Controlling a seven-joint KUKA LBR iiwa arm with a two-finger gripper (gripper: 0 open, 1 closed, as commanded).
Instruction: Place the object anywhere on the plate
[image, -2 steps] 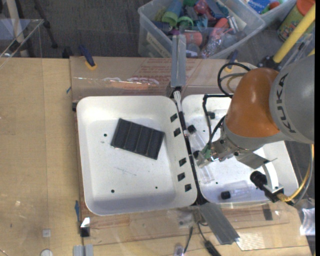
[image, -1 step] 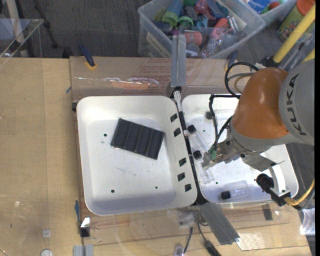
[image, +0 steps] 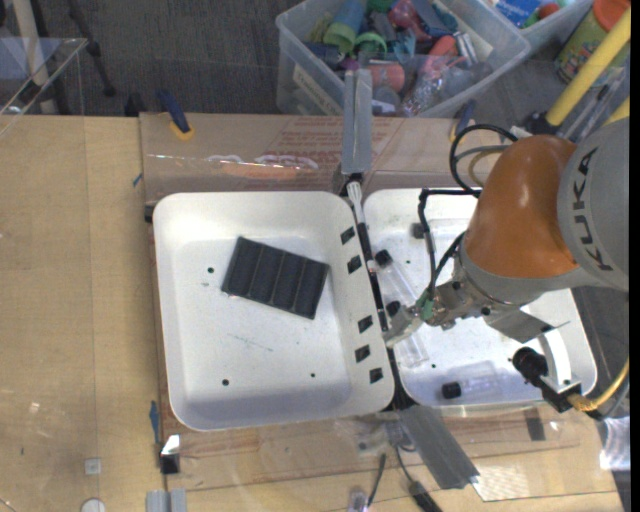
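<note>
Arm's orange band (image: 520, 215) sits nearest cam, over the right bin (image: 570, 345). End effector (image: 412, 320) low by the divider; can't tell its state or if it holds anything. Dark ribbed plate (image: 275, 277) lies in left bin (image: 200, 400). Risk: clipping divider when crossing. Plenty open floor round plate.

The bulky grey arm with its orange band (image: 525, 215) covers much of the right-hand shallow white bin (image: 420, 215), so that bin's middle and far side can't be made out. The arm itself runs off the right edge. Its gripper (image: 418, 318) is too small and cluttered to read. The clear tub of colourful toys (image: 400, 50) is cut by the top edge.
</note>
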